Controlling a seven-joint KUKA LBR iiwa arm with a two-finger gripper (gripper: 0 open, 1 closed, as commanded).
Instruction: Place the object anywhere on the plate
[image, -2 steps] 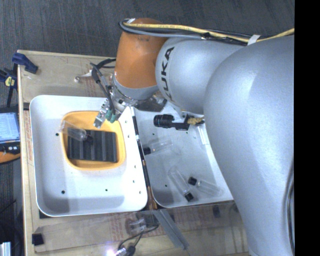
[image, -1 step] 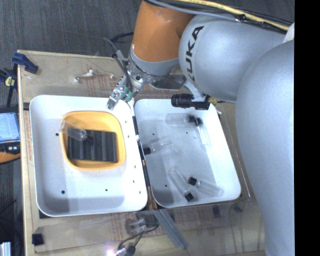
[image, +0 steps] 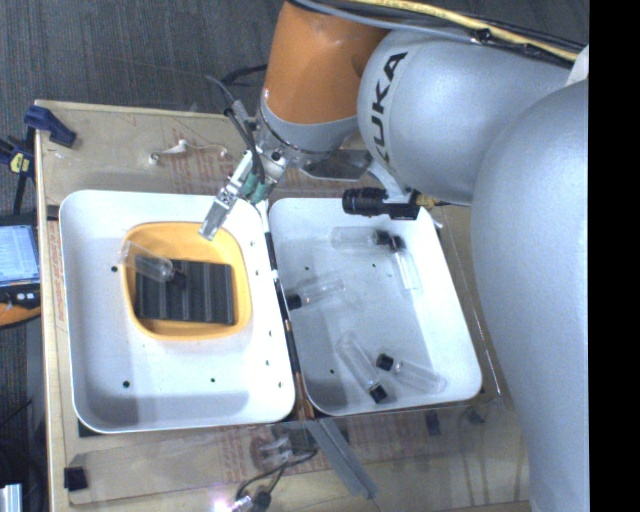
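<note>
At the near edge, cables (image: 262, 478) and a grey bracket (image: 340, 455) are seen on the worn wooden tabletop (image: 170, 460). Two white bins are set side by side on it. In the right bin (image: 455, 330), four clear vials with black caps are scattered: two near the front (image: 385, 368), one by the left wall (image: 312, 291) and one toward the back (image: 397, 258). In the left bin (image: 90, 340), an orange plate (image: 135, 300) with a dark ribbed middle is laid, and one vial (image: 155, 267) is seen lying on its far left part, free of the arm. The gripper (image: 215, 221) is hung over the plate's far rim, its fingers drawn close together with nothing between them. Beyond the tabletop, dark carpet (image: 130, 50) is seen, and a blue clamp (image: 45, 125) at the far left corner.
</note>
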